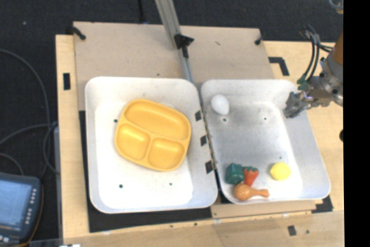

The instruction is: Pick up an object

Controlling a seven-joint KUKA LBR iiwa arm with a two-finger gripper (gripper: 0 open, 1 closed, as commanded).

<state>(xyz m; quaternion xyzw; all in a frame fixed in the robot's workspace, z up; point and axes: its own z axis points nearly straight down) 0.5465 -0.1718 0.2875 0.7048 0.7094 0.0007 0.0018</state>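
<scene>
No writing can be read anywhere. On the pale wooden worktop (167,49), over dark carpet, the left bin (98,182) holds a yellow divided tray (152,135). The right bin (306,165) has a white egg (219,104) near its far left corner and, along its near edge, a green toy (235,172), a red toy (251,174), an orange drumstick (250,192) and a yellow ball (280,171). The pincer (293,106) sits at its far right corner, fingers unclear.

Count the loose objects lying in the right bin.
4: a white ball near its far left corner; a yellow ball, a green-and-red toy and an orange drumstick-shaped toy along its near edge.

tray (153,135): glossy yellow plastic | bins (104,182): matt white | bench (127,49): raw wood
</scene>
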